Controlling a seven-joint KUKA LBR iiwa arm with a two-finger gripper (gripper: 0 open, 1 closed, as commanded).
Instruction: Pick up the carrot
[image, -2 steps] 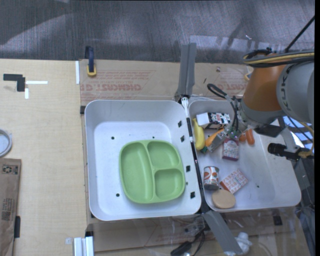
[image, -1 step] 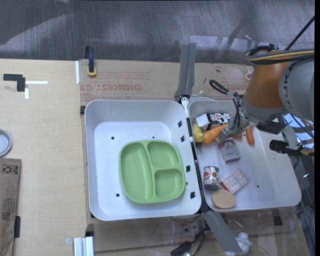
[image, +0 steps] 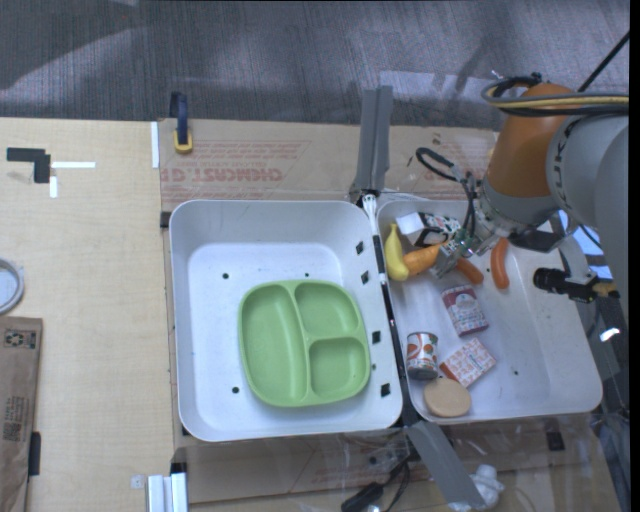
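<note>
Orange colour: it is seen on the carrot (image: 422, 258), which lies in the far left part of the right bin (image: 560, 395), just beside a yellow banana (image: 396, 254).

Gripper: the gripper (image: 462, 246) is seen low over the far part of the right bin, just to the right of the carrot. Whether it touches the carrot cannot be told.

Pincer state: it cannot be told from this view whether the pincer is apart or together, because it is hidden by the wrist and by the clutter.

Second orange thing: a small orange-red sausage-like piece (image: 499, 265) is placed to the right of the gripper. It can be confused with the carrot.

Other things in the right bin: a small can (image: 421, 354), two red-and-white packets (image: 465, 308), and a round tan disc (image: 447, 399) are found nearer to the camera, well apart from the carrot.

Left bin: a green divided plate (image: 304, 343) is held by the left bin (image: 200, 300).

What is done: the arm is judged to be brought to the carrot's area.

What is left: the carrot is not seen lifted, it rests in the bin. The grasp and the lift are judged as not yet done.

Risk: the banana can be caught together with the carrot, since they are so close.
</note>
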